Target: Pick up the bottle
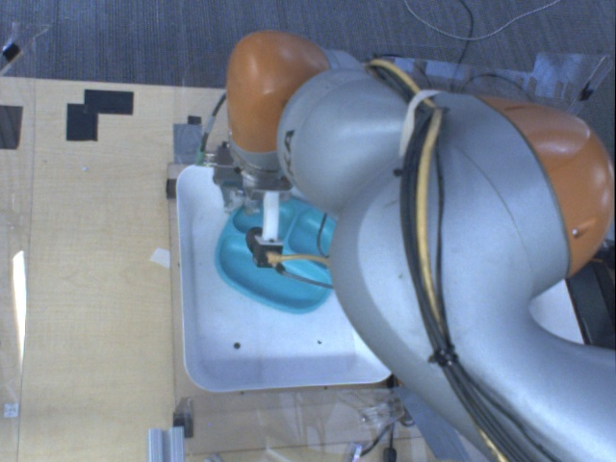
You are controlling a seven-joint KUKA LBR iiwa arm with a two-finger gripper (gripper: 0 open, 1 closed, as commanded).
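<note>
A teal-blue bottle (265, 279) lies flat in the white bin (207, 354), in its far half. My gripper (241, 200) hangs straight down from the orange wrist band, right over the bottle's far left end and very close to it. The grey arm covers the bottle's right side. From this slant I see nothing lifted off the bin floor.
The wooden bench (87, 258) stretches to the left of the bin, with black marker patches (96, 114) at its far edge and a small white scrap (160, 256) beside the bin wall. My bulky arm fills the right side and hides what lies under it.
</note>
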